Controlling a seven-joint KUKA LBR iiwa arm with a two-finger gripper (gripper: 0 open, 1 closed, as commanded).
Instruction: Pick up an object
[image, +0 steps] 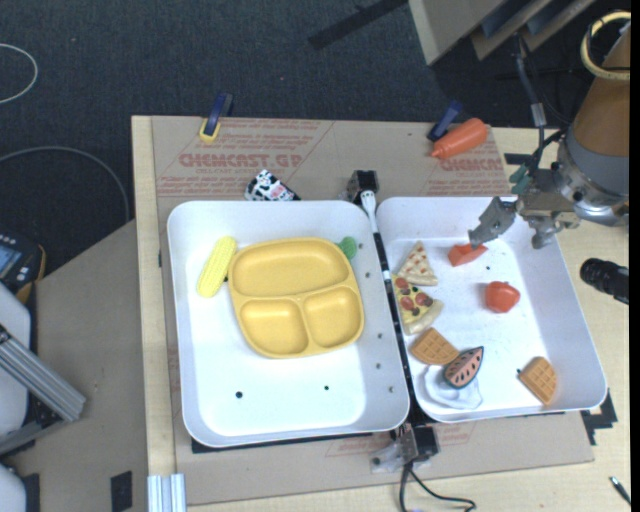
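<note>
Sitting in the left bin (200, 380): a yellow tray (295, 295) with three compartments, a yellow corn cob (215, 266) lying just beside its left edge, and a small green piece (347, 246) peeking out at its upper right corner.

Lying in the right bin (570, 330), from its left wall onward: two pizza slices (416, 266) one below the other, a waffle piece (433, 347) under them, a watermelon slice (463, 366) resting on something white near the front rim, a red piece (466, 254) near the back, a rounder red tomato-like piece (502, 296) in the middle, and another waffle (538, 379) toward the front right corner.

Hanging over the back of the right bin, reaching in from the right: the hand (510, 226), one grey finger (490, 224) slanting down to just above the red piece, seemingly touching it. Looking flat, small, orange-red, that piece. Spread or pressed together — cannot tell.

Resting on the worktop (330, 150) behind the bins: an orange carrot (460, 138).
</note>
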